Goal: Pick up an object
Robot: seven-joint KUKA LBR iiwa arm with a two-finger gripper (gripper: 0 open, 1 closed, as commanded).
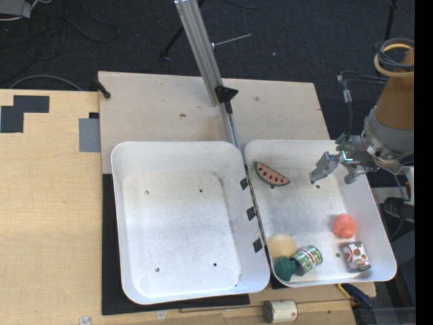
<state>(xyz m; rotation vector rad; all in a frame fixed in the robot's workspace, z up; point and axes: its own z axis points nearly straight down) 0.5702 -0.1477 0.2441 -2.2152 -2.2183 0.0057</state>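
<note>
Arm reaches in from the right; end effector (336, 168), fingers spread and empty, hovers over the right bin (379, 266).

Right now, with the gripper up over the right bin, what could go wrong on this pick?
1. The two-finger gripper hangs over bare floor of the right white bin, no item below it; closing here would likely grab nothing.
2. The pale yellow ball, dark green lump and green-banded can sit packed together; fingers may jam or shove them.
3. The red-and-white can lies near the bin's rim, risking wall contact.
</note>
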